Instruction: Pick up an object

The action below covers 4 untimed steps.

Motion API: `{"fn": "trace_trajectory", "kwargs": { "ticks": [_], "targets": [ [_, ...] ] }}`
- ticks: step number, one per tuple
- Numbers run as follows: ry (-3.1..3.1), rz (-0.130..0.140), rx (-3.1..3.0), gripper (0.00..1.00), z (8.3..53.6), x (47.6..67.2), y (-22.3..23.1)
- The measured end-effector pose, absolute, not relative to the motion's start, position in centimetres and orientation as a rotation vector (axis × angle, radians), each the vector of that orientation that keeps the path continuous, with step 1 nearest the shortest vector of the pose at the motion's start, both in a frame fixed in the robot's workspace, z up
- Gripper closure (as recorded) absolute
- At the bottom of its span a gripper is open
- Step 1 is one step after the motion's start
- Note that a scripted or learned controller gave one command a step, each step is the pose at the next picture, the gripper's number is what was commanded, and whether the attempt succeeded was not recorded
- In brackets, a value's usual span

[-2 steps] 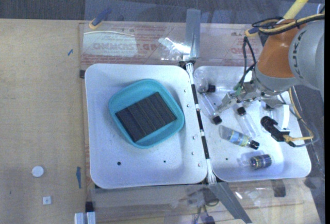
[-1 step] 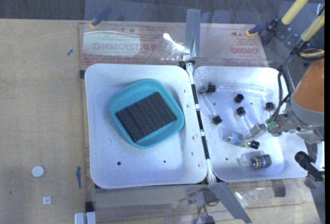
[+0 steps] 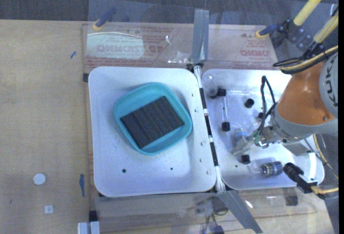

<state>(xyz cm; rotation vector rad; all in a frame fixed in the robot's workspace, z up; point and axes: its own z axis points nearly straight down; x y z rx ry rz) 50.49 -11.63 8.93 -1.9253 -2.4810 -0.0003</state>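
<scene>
Gripper (image 3: pixel 252 139) hung low over the right bin (image 3: pixel 236 79), just beside a clear plastic piece (image 3: pixel 236 142); couldn't tell how far it was open, or whether it held anything. That piece looked light, stiff & slick, prob. best pinched across its narrow middle. The teal tray (image 3: pixel 153 118) sat in the left bin (image 3: pixel 107 136), too wide to grab except by its rim.

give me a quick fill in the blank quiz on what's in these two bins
1. The teal tray lies in the ____ bin of the camera view.
2. The slab resting inside that tray is dark ____.
3. The arm wears a band coloured ____.
4. The tool is over the ____ bin.

Missing words: left; grey; orange; right
</scene>
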Motion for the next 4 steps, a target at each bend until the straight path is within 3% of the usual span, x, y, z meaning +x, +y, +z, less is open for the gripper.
{"fn": "trace_trajectory", "kwargs": {
  "ticks": [1, 2, 3, 4],
  "targets": [
    [-2.514, -0.007, -1.897, 0.0, 8.8, 56.1, -10.4],
    [-2.516, -0.011, -1.902, 1.0, 9.9, 56.2, -10.5],
    [-2.516, -0.011, -1.902, 0.0, 9.9, 56.2, -10.5],
    [-2.54, 0.021, -1.819, 0.0, 8.6, 65.2, -11.7]
  ]
}}
